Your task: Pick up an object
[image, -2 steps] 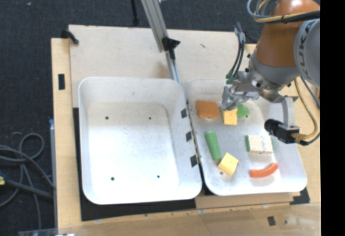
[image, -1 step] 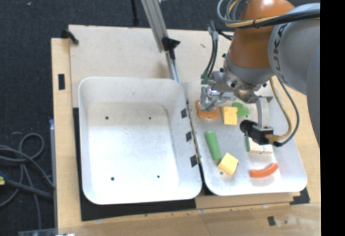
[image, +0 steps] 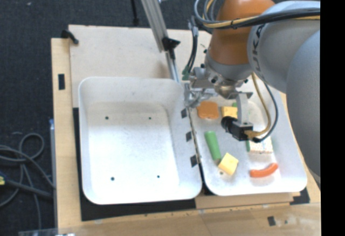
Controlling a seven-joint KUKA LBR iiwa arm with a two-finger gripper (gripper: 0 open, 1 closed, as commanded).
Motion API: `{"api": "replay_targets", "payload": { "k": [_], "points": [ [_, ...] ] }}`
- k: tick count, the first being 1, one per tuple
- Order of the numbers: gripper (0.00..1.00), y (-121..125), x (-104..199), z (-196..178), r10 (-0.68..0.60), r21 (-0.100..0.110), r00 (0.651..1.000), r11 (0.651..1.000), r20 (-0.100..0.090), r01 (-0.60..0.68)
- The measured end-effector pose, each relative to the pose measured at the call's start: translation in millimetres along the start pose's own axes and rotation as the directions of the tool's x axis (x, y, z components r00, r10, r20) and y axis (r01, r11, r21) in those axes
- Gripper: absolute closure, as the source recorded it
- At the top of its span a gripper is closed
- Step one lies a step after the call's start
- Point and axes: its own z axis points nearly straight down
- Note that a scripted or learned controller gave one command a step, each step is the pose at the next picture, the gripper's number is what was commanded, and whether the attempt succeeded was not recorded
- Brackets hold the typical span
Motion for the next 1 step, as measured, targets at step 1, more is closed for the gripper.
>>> {"api": "replay_targets", "payload": {
  "k": [1],
  "points": [
    [1.0,8.4,53.2,-2.7,-0.002,0.0,1.0,1.0,-0.001,0.002]
  ]
}}
